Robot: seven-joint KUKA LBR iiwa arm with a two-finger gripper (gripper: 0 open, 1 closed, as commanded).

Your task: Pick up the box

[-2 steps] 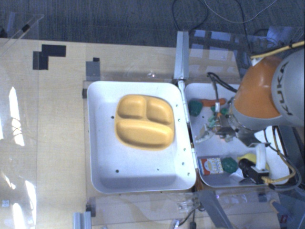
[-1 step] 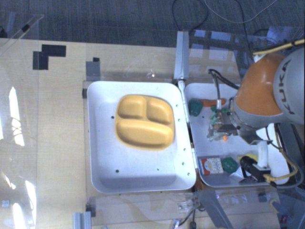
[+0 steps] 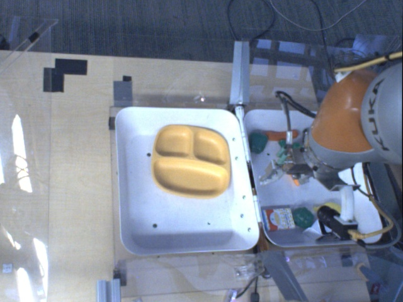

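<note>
The box (image 3: pixel 280 219) is small, red and white, and lies flat near the front edge of the right bin (image 3: pixel 267 197). My gripper (image 3: pixel 280 167) hangs over the middle of that bin, behind the box and apart from it. The grey arm with its orange band (image 3: pixel 343 121) comes in from the right and hides the bin's right half.
A yellow compartment tray (image 3: pixel 191 159) lies in the left bin (image 3: pixel 141 225). In the right bin, a dark green object (image 3: pixel 258 143) and an orange piece (image 3: pixel 275 134) sit at the back left. A green object (image 3: pixel 304 216) lies just right of the box.
</note>
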